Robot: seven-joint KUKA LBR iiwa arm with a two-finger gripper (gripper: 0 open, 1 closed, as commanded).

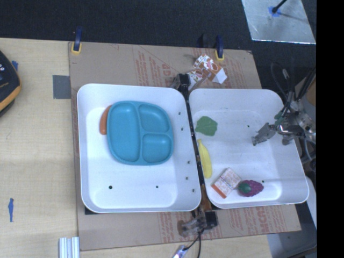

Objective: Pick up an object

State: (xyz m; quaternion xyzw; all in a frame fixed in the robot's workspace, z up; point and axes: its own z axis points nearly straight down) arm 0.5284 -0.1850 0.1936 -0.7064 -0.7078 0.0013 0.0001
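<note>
My gripper (267,133) reaches in from the right and hangs over the right side of the right bin (242,98), above bare white floor. Nothing shows in its grasp. In the same bin a green leaf-shaped piece (206,126) lies near the left wall. A yellow banana-like piece (205,158) lies below it along the divider. Close to the front wall sit a small white and orange packet (226,181) and a purple and green object (250,187). All of these lie well to the left of or below the gripper.
The left bin (94,187) holds a blue divided plate (140,132) with an orange object (102,121) poking out from under its left edge. A crumpled wrapper (207,69) lies behind the bins. Cables and clamps sit at the bins' joint.
</note>
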